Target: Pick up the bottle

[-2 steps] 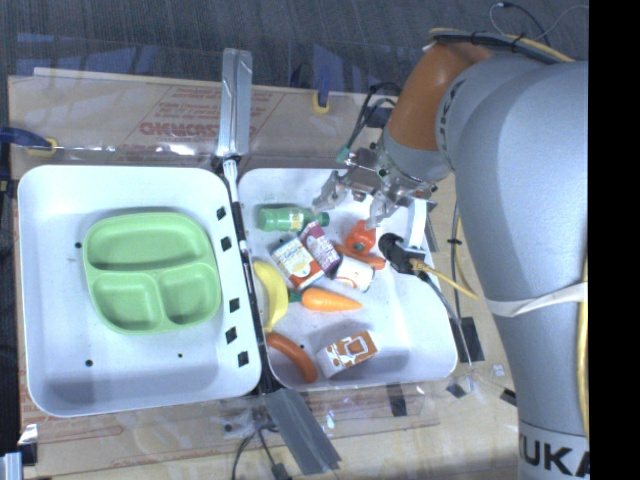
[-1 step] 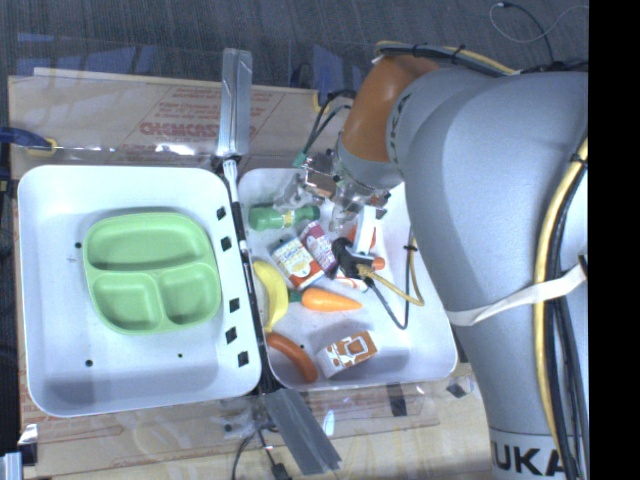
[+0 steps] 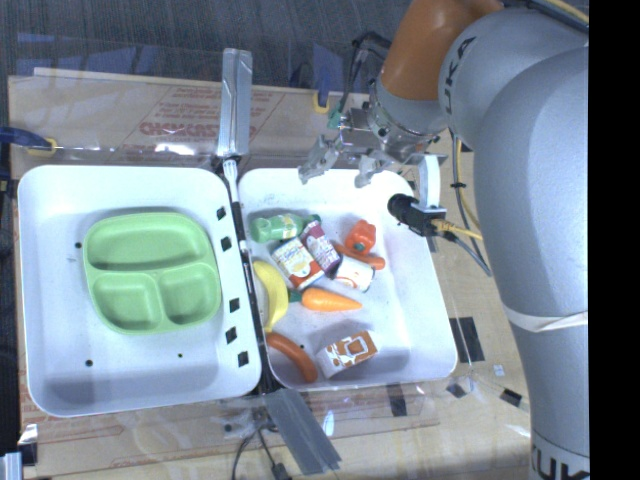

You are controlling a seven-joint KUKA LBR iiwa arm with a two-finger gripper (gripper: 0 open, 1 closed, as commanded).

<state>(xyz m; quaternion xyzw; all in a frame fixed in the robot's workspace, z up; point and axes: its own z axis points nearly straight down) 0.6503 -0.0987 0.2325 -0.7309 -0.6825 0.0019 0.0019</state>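
Arm (image 3: 520, 168): reaches over the right bin's far right corner.
Right bin (image 3: 425, 308): holds the clutter.
Green tray (image 3: 150, 268): in the bin left of the right bin.
Gripper (image 3: 338, 168): above the right bin's far rim, fingers spread, nothing between them.
Bottle (image 3: 275, 227): green, lying in the right bin's far left part, pressed against a juice carton (image 3: 293, 261).
Banana (image 3: 268, 293), carrot (image 3: 330, 301): nearer in the right bin.

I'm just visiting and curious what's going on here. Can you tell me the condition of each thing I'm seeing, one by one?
pincer: open, above the right bin's far edge, holding nothing
green bottle: lying on its side in the right bin
green tray: flat in the left bin, compartments bare
carrot: lying flat
banana: lying by the bin's left wall
brown carton: lying flat near the front
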